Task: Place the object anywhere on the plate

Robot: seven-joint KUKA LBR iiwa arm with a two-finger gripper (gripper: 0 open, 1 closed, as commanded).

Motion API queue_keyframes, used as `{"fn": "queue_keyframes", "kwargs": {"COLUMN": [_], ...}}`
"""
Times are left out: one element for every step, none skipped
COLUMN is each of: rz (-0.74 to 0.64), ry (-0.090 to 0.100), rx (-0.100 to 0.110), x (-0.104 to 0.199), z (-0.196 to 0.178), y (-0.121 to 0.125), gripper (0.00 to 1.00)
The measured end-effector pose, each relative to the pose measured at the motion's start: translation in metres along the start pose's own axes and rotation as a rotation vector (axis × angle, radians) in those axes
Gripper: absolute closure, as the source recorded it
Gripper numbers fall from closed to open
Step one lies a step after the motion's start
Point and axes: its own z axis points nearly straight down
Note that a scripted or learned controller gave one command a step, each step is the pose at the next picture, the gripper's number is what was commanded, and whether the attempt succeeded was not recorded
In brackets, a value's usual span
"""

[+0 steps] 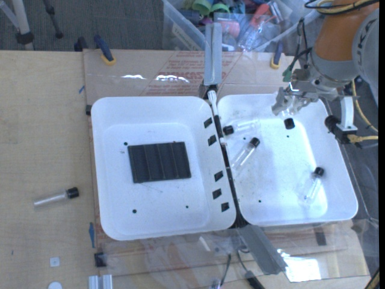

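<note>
We see the black plate [160, 161] lying flat in the left bin [114, 116]. To the right of that plate, in the right bin [337, 161], lie clear black-capped vials: one [239, 127] nearest it, one [245, 150] beside, one [313, 185] farthest. The gripper [287, 106] hangs above, well right of the plate; its grip we cannot tell.

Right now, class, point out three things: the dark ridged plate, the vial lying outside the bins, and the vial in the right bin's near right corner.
dark ridged plate [160, 161], camera view, middle of its top.
vial outside the bins [55, 197], camera view, mid-tube.
corner vial [313, 184], camera view, clear body.
</note>
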Motion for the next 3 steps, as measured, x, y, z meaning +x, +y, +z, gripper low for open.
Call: {"fn": "queue_keyframes", "kwargs": {"rz": [-0.112,-0.147,-0.377], "ry": [0.001,0.002,0.002], "rx": [-0.004,-0.004,0.002], "x": [0.09,0.174,0.223], "z": [-0.039,-0.051,-0.021], "y": [-0.002,-0.005,-0.007], "gripper": [1.0,1.0,1.0]}}
